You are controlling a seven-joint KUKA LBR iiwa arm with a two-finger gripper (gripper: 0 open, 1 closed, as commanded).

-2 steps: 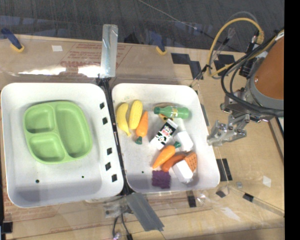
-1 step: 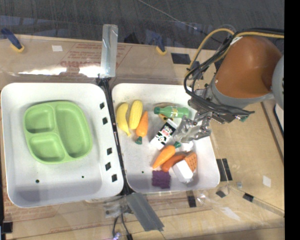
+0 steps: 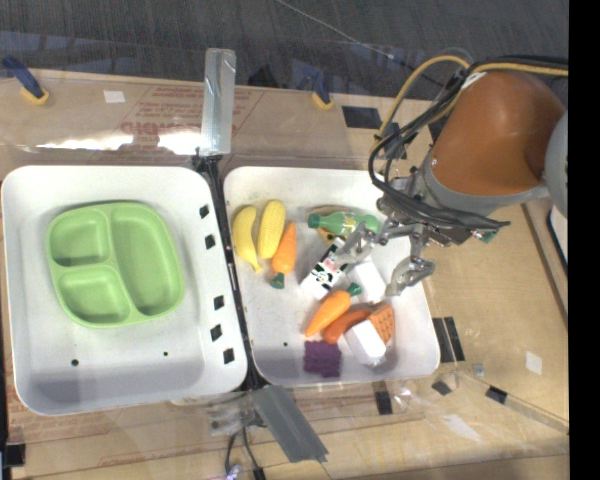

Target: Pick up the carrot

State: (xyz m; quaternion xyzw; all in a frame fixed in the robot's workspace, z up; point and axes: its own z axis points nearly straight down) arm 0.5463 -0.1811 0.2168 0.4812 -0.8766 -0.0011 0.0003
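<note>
1. Camera view, the bins: two shallow white bins sit side by side on the tabletop [image 3: 130,108]. The left bin [image 3: 30,298] holds a green divided plate [image 3: 115,261] with three compartments. The right bin [image 3: 280,363] holds the toy food.

2. Camera view, the arm: the grey arm [image 3: 495,133] with its orange band reaches in from the right, black and yellow cables looping above the wrist. Its gripper [image 3: 383,260] hangs over the right half of the right bin, its two metal fingers spread apart with nothing visibly between them. One finger [image 3: 352,243] points toward the bin's middle and the other [image 3: 412,271] is near the bin's right wall.

3. Camera view, the task's thing: two carrots show. One carrot [image 3: 284,251] lies in the upper left part of the right bin, just beside a corn cob [image 3: 270,228], which lies next to a banana [image 3: 244,236]. A second carrot [image 3: 327,313] lies lower, near the bin's middle, below the gripper and apart from its fingers.

4. Camera view, the rest of the right bin: a green and yellow item [image 3: 335,223] lies near the top, just left of the gripper. A black-and-white carton [image 3: 327,273] lies under the left finger. An orange wedge [image 3: 378,320] and a white block [image 3: 365,343] sit beside the lower carrot, and a purple piece [image 3: 322,359] rests near the front wall.
</note>
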